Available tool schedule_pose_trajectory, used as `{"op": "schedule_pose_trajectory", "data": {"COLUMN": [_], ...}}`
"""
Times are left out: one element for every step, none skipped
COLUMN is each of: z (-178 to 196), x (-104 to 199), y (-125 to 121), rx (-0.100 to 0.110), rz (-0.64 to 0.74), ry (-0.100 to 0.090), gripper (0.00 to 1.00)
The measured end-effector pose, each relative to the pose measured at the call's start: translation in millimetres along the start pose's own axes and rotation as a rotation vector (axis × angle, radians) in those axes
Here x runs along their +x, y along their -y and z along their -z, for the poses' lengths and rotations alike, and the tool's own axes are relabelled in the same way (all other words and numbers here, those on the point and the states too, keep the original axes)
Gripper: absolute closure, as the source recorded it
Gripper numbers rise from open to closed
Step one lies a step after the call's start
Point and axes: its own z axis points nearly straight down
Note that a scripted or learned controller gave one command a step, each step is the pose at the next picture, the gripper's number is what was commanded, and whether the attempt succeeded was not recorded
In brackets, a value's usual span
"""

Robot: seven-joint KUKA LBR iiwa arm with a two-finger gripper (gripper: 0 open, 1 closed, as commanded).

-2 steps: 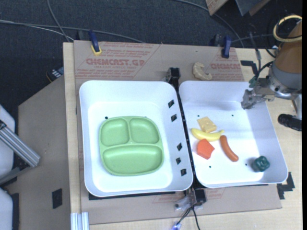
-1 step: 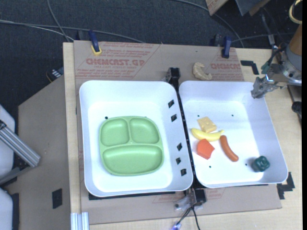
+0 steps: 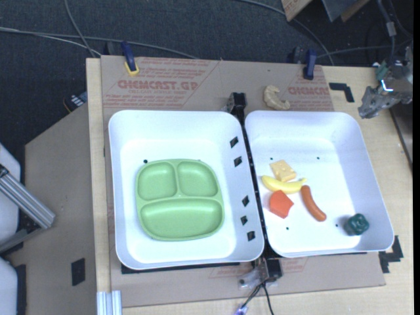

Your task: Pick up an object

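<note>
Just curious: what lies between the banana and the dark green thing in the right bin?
In the camera view, a sausage lies between the banana and the dark green thing.

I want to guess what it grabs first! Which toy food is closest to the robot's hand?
The dark green lump, alone in the right bin's near right corner, lies closest to the hand. The cheese, banana, red piece and sausage cluster farther left.
</note>
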Motion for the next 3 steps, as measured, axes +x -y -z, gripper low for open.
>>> {"op": "schedule_pose_trajectory", "data": {"z": [-1,-10,-27], "x": [59,123,179], "y": [13,21,29], "rx": [0.011,0.012,0.013], "rz": [0.003,0.005,0.004], "ry": [-0.006,-0.007,-0.006], "gripper": [1.0,1.0,1.0]}}
